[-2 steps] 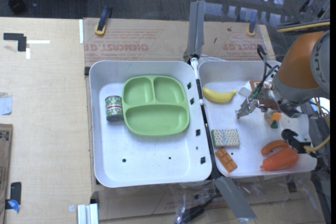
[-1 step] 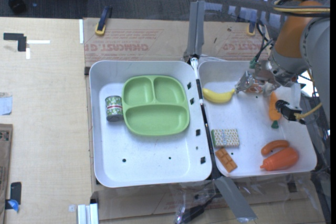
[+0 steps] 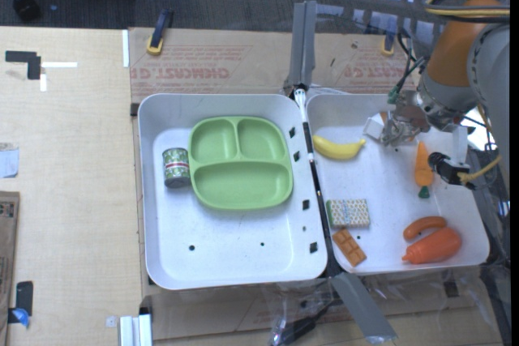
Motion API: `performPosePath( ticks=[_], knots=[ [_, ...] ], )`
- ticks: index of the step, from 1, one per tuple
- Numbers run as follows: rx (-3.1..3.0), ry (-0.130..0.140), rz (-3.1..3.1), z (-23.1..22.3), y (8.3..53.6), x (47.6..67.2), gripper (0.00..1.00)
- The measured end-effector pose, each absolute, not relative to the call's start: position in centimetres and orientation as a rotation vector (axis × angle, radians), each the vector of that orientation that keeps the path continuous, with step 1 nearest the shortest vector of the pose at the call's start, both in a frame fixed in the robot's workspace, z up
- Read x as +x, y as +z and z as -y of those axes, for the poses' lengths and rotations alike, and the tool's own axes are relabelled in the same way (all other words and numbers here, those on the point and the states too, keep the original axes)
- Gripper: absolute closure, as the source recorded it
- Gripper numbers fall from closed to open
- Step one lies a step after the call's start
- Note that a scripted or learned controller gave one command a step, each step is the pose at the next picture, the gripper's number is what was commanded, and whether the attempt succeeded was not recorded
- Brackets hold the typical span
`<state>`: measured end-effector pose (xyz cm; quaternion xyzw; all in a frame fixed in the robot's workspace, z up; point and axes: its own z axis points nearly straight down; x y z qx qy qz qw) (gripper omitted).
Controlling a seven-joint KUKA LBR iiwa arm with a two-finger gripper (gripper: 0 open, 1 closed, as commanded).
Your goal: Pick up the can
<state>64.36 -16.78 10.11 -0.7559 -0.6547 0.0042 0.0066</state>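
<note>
The can [image 3: 176, 168], small with a green and white label and a grey lid, stands upright in the left bin [image 3: 162, 255], just left of the green divided plate [image 3: 241, 162]. My gripper [image 3: 395, 132] is far from it, low over the back of the right bin [image 3: 381, 198], to the right of the banana [image 3: 338, 147]. A small white item [image 3: 375, 126] lies just left of the gripper. I see nothing held in the gripper.
In the right bin lie a small carrot [image 3: 422, 166], a sausage [image 3: 424, 227], a large carrot [image 3: 434, 246], a patterned sponge block [image 3: 349, 212] and an orange waffle piece [image 3: 350, 247]. The grey divider post [image 3: 303, 44] rises between the bins at the back.
</note>
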Motion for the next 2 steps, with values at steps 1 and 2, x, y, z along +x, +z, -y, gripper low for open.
performPosePath(
  ticks=[1, 2],
  knots=[
    [-2.364, 0.012, 2.048, 16.72, 10.1, 64.37, 0.0],
    [-2.364, 0.012, 2.048, 16.72, 10.1, 64.37, 0.0]
  ],
)
